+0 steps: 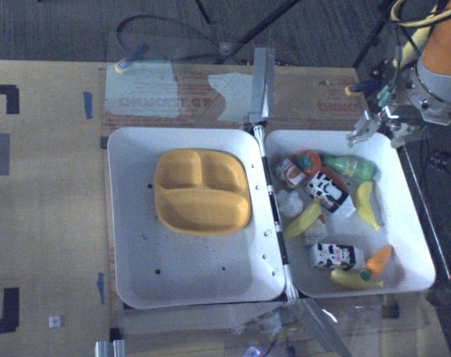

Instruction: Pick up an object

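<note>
In the right bin (420, 255), the banana (368, 204) looks light, stiff, slippery; grip mid-body. Gripper (368, 127) jaw state: cannot tell.

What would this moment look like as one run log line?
phase: approach | gripper: over right bin's far corner, nothing between fingers | toys: in right bin, untouched | yellow plate: left bin

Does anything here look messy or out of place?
Nothing looks broken or spilled. The right bin holds a loose jumble of toy food lying at all angles, while the yellow divided plate sits alone in the left bin.
</note>
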Motion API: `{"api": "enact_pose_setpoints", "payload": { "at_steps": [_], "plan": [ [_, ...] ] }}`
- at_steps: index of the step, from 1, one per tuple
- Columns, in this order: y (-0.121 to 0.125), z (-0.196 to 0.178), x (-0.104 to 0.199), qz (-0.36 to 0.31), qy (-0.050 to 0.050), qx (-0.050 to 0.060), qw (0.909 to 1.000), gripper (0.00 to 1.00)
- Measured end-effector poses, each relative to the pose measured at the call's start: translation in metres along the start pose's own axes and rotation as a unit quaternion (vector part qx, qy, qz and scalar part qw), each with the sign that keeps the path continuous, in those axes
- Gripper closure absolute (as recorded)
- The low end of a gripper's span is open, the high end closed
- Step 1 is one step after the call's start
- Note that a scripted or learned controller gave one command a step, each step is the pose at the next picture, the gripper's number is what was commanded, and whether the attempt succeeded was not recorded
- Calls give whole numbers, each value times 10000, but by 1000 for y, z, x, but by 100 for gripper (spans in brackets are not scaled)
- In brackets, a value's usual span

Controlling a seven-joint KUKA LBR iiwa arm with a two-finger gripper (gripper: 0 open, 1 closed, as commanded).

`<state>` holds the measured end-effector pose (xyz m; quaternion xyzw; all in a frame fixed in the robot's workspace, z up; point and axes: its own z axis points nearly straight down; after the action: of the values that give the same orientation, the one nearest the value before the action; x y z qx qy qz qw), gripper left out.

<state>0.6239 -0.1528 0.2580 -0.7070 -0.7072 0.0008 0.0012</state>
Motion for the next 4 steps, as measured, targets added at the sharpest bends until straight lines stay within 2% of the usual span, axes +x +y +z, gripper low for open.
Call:
{"api": "enact_pose_setpoints", "payload": {
  "at_steps": [1,2,3,4],
  "plan": [
    [-17,93,-7,391,-1,4,9992,0],
    [-30,142,-32,1136,-10,-164,9934,0],
    [-62,171,-40,1864,61,-37,9824,0],
    [-62,163,-42,1877,28,-30,9822,100]
  ]
}}
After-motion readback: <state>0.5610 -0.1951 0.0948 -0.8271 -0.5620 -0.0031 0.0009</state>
